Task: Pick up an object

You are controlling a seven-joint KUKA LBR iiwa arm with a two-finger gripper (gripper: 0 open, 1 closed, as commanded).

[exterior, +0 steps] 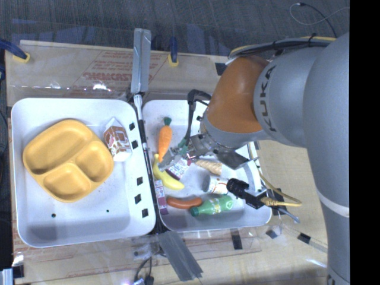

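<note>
The right bin (178,108) holds an orange carrot (165,140), a yellow banana (166,178), a red sausage (184,203), a green bottle (217,206), a small purple and white packet (178,170) and a pale cone-shaped piece (209,166). My gripper (179,154) reaches down into this bin from the right. Its tip is just above the packet, between the carrot and the banana. The wrist and arm hide the bin's upper right part. I see nothing lifted off the bin floor.
The left bin (71,224) holds a yellow divided plate (68,159) and a small brown and white carton (117,140) near its right wall. A grey divider bar (141,64) runs between the bins at the back.
</note>
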